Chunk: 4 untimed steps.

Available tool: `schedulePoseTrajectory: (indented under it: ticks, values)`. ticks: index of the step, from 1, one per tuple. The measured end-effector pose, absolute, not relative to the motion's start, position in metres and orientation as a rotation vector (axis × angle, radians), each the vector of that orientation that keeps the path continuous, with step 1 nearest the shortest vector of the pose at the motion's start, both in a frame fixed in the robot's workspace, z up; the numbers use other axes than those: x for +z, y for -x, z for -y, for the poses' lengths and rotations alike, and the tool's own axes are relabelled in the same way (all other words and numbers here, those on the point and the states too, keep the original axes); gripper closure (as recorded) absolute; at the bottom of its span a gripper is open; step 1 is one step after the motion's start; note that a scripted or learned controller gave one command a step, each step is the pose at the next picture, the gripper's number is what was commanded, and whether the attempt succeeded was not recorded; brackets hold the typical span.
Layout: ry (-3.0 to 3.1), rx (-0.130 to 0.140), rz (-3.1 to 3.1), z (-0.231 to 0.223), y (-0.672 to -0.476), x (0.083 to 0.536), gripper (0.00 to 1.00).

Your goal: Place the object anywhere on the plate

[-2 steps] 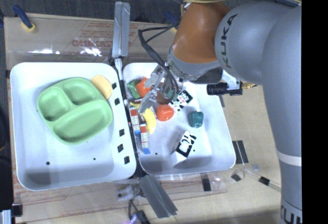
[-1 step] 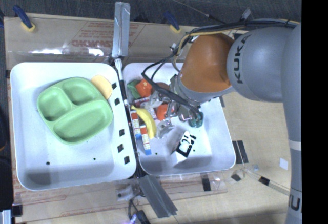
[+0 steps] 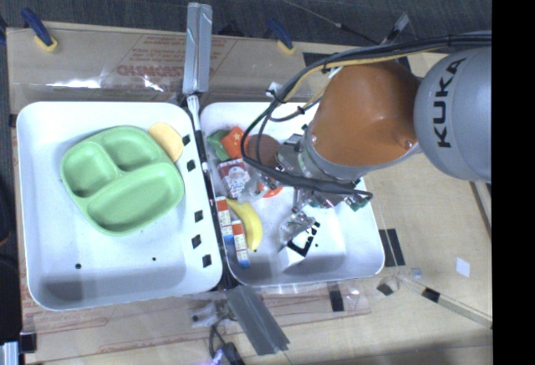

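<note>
A green divided plate (image 3: 124, 176) lies in the left bin (image 3: 50, 263). A yellow rounded object (image 3: 167, 139) rests against the plate's upper right rim. The right bin (image 3: 359, 259) holds a banana (image 3: 247, 223), a red and green item (image 3: 227, 142), a small printed packet (image 3: 236, 179) and a colourful box (image 3: 231, 236) along the left wall. My gripper (image 3: 299, 230) hangs low over the right bin, just right of the banana, beneath the orange band of the arm (image 3: 368, 117). Nothing shows between its fingers.
A raised divider (image 3: 205, 196) with black marks separates the two bins. A metal bar (image 3: 197, 46) stands at the back between them. Cables (image 3: 284, 100) loop off the arm over the right bin's far side. Blue clamps (image 3: 40, 29) grip the bench's back edge.
</note>
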<state>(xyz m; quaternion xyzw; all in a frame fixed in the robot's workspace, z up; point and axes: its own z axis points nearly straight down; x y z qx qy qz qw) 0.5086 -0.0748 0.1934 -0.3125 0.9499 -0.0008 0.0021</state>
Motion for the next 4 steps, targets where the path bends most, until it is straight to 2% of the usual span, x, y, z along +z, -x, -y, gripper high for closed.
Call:
schedulePoseTrajectory:
  ticks: [1,2,3,4]
  values:
    - [0.984,-0.002,-2.978,0.074,-0.510,0.203,1.00]
    - [1.272,-0.004,-2.866,0.019,-0.488,0.271,1.00]
    - [1.599,-0.003,-2.697,0.026,-0.484,0.273,1.00]
    - [1.730,0.007,-2.626,-0.028,-0.476,0.189,1.00]
